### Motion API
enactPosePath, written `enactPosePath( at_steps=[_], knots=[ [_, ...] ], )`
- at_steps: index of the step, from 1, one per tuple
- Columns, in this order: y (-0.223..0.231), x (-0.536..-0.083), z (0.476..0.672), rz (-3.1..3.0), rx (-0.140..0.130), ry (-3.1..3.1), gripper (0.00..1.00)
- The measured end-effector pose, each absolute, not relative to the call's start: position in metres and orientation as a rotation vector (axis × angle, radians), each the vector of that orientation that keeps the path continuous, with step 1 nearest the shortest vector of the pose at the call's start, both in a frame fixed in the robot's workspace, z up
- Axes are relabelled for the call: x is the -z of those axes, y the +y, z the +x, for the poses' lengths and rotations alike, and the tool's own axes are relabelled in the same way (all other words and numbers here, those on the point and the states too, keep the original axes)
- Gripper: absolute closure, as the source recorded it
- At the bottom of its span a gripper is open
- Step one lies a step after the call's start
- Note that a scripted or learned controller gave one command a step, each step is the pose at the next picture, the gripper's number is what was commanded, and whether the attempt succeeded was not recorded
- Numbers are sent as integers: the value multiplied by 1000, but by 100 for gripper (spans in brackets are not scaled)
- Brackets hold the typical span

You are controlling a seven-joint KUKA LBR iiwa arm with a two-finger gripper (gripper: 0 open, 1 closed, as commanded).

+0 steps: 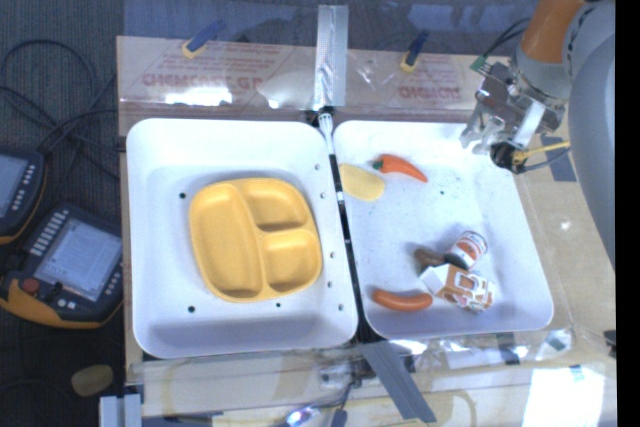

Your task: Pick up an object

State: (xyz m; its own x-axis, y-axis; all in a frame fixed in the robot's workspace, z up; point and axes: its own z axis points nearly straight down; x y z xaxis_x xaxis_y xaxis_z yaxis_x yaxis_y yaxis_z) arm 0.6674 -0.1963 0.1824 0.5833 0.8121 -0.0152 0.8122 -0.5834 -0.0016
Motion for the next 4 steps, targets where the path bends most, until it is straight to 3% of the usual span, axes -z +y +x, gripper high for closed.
enactPosePath(
  at_steps=[1, 2, 3, 4],
  knots=[
    [-197, -191, 667, 2788, 29, 1432, 100],
    [-191, -187, 668, 3046, 8, 767, 100],
    [-142, -167, 642, 3126, 9, 327, 100],
    [-141, -175, 642, 3125, 16, 336, 100]
  ],
)
